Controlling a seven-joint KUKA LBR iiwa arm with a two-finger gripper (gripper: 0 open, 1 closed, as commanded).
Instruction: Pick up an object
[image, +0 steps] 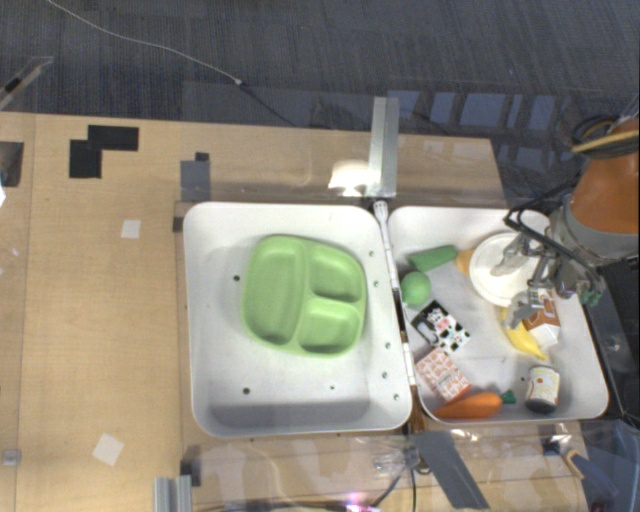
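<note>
The gripper (524, 305) hangs over the banana (526, 340) near the right bin (598, 400)'s right edge (finger spread unreadable); descend centred, avoiding the brown carton (546, 318).

left bin (200, 330) | green divided plate (303, 295) inside; bench (90, 330) | black patches (100, 148)

My gripper (530, 300) hangs over the right bin (590, 400), above the banana (524, 339) and just beside the round plate (497, 268). The carrot (468, 405) lies along that bin's near wall, a small jar (542, 389) to its right. A divided tray (304, 294) sits in the left bin (215, 400)
</note>
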